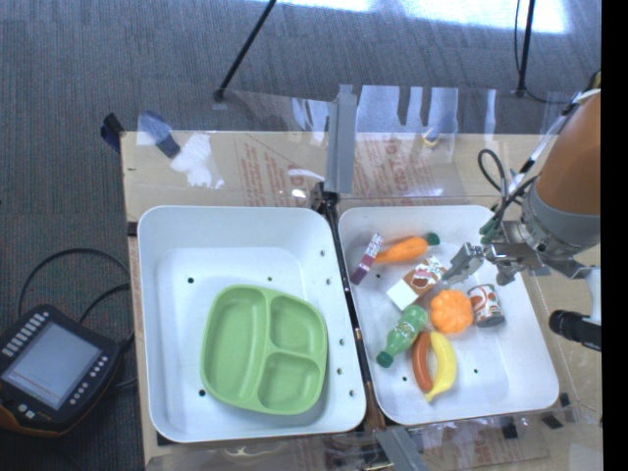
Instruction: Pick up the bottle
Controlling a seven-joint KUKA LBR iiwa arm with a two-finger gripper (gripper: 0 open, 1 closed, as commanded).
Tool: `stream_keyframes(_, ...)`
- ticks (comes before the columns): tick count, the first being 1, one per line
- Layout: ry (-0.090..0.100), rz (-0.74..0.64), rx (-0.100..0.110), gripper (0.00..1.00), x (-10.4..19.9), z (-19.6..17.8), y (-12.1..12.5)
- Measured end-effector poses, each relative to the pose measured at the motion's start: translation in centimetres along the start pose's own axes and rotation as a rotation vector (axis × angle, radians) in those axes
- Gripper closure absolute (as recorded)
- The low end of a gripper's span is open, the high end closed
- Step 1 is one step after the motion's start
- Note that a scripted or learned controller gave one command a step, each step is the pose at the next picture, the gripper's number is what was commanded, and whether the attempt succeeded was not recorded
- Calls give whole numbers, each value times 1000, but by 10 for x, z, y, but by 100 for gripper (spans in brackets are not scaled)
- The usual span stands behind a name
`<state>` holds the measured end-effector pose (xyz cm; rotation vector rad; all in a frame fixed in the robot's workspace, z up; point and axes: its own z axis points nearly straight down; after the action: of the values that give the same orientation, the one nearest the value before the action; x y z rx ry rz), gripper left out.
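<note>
A green bottle (403,333) with a white label lies on its side in the right bin (510,381), its cap pointing to the lower left. It touches an orange round fruit (451,310) on its right. My gripper (483,269) hangs over the right bin's upper right part, above and to the right of the bottle and apart from it. Its fingers look open and nothing is between them. A small can (486,305) stands just below the gripper.
Around the bottle the right bin also holds a carrot (404,250), a small purple-and-white tube (368,258), a small box (420,281), a banana (443,365) and a sausage (422,361). The left bin (167,243) holds a green divided plate (265,348).
</note>
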<state>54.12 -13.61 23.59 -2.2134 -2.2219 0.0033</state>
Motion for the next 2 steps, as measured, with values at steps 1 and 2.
stream_keyframes(1, 2, 2, 3, 100, -1, -8, 0)
stream_keyframes(2, -2, 1, -1, 100, 85, -108, -58)
